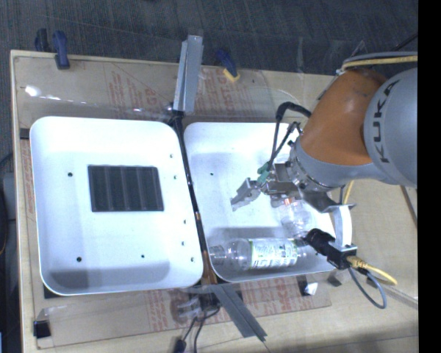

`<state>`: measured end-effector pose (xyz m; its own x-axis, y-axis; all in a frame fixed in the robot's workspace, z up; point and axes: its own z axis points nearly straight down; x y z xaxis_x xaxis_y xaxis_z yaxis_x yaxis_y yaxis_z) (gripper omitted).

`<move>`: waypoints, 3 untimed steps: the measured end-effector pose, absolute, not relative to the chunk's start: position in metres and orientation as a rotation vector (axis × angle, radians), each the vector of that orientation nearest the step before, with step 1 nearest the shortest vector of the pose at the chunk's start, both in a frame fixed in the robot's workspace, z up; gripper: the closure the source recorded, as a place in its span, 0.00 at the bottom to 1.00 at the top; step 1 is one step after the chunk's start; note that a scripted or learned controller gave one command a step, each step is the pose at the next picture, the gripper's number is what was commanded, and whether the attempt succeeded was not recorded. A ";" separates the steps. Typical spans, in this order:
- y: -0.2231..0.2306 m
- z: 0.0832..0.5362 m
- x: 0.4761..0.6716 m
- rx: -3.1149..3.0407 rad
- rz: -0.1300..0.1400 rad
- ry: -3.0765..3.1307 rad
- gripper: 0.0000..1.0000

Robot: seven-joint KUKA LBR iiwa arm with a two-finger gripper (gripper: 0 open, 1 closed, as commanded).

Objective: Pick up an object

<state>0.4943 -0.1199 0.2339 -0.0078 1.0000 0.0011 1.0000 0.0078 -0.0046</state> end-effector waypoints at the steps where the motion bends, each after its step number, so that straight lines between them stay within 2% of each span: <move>1: -0.129 0.138 0.495 -2.021 0.004 -2.400 0.00; 2: -0.164 0.147 0.476 -2.032 0.002 -2.390 0.00; 3: -0.211 0.154 0.491 -2.117 0.001 -2.321 0.00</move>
<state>0.4909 -0.2106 0.1539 -0.0920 0.9958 -0.0007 0.9958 0.0920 -0.0006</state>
